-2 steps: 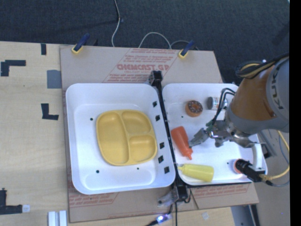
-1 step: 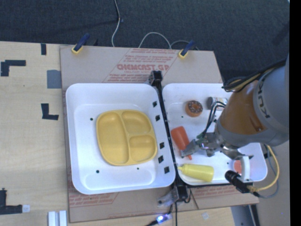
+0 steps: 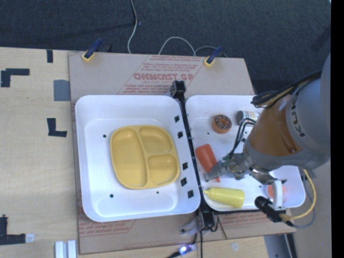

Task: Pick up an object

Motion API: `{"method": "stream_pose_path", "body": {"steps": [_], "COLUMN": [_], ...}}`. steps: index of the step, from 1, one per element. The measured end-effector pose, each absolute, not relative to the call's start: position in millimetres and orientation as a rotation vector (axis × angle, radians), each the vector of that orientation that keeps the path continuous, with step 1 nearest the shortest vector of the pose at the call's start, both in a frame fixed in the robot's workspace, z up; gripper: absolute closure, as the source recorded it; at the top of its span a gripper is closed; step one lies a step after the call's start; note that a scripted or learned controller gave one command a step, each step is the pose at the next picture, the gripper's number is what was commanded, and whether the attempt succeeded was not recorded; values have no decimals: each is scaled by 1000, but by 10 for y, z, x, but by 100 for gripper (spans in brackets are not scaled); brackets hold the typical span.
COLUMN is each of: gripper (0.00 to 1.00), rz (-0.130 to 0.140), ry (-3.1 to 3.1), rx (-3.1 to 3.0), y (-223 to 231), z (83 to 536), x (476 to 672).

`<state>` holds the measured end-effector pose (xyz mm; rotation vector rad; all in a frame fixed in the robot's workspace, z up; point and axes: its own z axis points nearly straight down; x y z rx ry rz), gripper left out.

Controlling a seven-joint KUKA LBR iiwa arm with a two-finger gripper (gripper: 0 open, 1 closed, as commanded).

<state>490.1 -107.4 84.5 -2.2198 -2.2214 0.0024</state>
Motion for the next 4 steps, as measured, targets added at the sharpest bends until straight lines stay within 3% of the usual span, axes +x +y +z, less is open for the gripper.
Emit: {"method": "stream_pose_path", "body": {"steps": [1,4], "gripper": [100,100], "rz": [2,-3], "ry": [-2223,-2225], "rx": [-2221,-2223], "y": [-1075,-1168], "z": [951,2282], "x": [4905,4869]}}
